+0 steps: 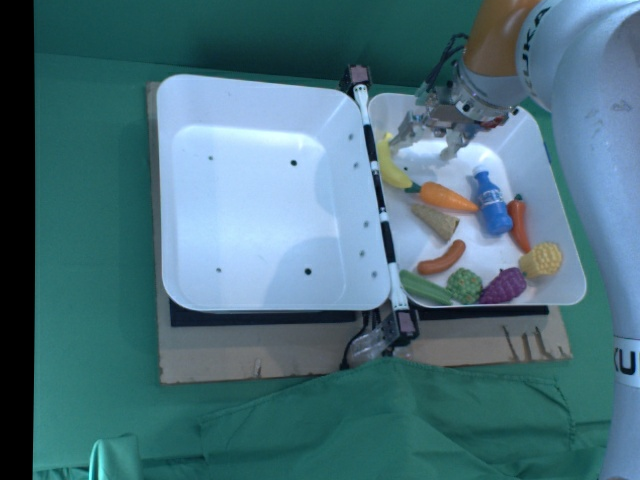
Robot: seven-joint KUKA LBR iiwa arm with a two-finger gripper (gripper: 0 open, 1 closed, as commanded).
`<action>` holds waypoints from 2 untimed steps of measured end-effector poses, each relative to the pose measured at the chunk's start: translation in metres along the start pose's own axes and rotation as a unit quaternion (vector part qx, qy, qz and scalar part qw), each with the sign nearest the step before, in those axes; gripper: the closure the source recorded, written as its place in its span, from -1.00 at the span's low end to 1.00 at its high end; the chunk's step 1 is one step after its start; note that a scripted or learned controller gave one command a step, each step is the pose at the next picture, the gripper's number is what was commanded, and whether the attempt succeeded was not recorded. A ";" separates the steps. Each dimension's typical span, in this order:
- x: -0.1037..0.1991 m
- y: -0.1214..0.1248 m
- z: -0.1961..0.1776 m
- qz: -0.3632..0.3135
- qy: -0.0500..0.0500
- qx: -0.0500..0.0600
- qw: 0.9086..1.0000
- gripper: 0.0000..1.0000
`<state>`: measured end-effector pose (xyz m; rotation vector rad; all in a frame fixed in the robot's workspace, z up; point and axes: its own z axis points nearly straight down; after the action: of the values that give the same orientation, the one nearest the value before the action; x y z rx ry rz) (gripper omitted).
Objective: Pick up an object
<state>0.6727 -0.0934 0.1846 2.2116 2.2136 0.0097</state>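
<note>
Hovering over the right bin [560, 183], the robot's hand [432, 140] spreads its fingers, gripping nothing. Nearest lies a banana [392, 165] against the bin's left wall, beside a carrot [447, 198]. A clean pick likely means descending straight, straddling the banana's width.
</note>
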 end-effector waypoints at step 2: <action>0.000 -0.014 -0.001 0.002 0.001 0.001 1.000 -1.00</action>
<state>0.6584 -0.0934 0.1850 2.2168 2.2116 0.0086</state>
